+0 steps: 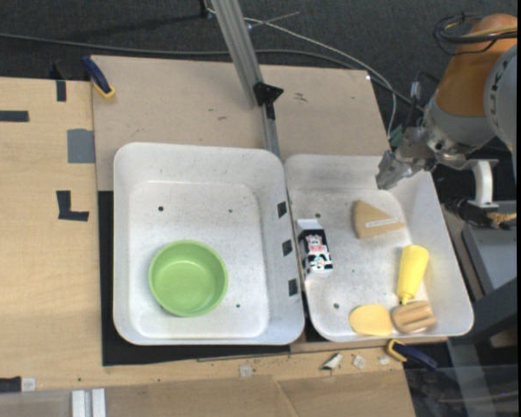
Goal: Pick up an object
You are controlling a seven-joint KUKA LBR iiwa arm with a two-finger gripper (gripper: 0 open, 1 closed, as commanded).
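Robot lab: bench (182, 102), white bins (200, 168).

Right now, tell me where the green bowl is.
The green bowl sits in the left bin, toward its front-left corner, alone there.

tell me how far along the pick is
Nothing looks done yet: the tan wedge, yellow piece, small black and white item and the other pieces lie in the right bin; the green bowl sits in the left bin. The gripper is above the right bin's far edge. Descent, grasp and lift remain.
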